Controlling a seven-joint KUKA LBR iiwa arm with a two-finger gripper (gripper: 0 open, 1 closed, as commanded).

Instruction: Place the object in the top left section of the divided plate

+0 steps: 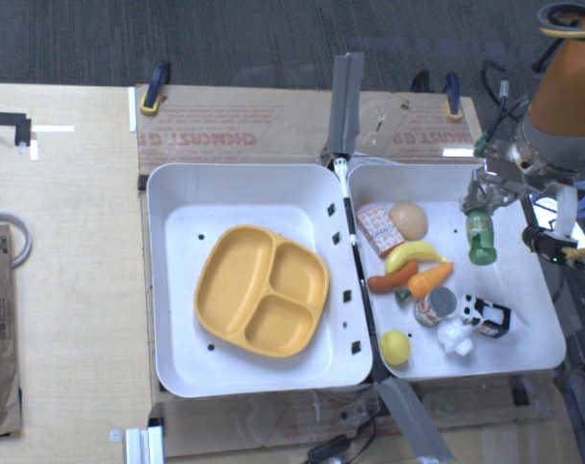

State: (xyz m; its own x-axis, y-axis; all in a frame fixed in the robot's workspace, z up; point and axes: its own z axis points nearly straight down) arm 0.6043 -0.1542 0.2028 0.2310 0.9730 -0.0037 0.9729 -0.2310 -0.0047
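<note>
Gripper (479, 199) sits right over the green bottle (482, 238) at 2 o'clock in the right bin (534, 356); can't tell whether it grips it. Bottle looks light, stiff, smooth plastic, likely slippery, so best taken across its body. Yellow plate (261, 291) waits in left bin (176, 259), top-left section unfilled.

We see two bins side by side on the bench. Left bin (166, 288) holds the divided plate (262, 290), roughly centred & turned at a slant. Right bin (534, 346) holds the rest: packet (377, 227) far left w/ a round item (409, 220) just right of it, banana (414, 253) nearer us, then the carrot (429, 280), a can (434, 306), lemon (394, 347) at near-left corner. Bottle (481, 238) lies right of the banana, below the gripper (487, 193).
</note>
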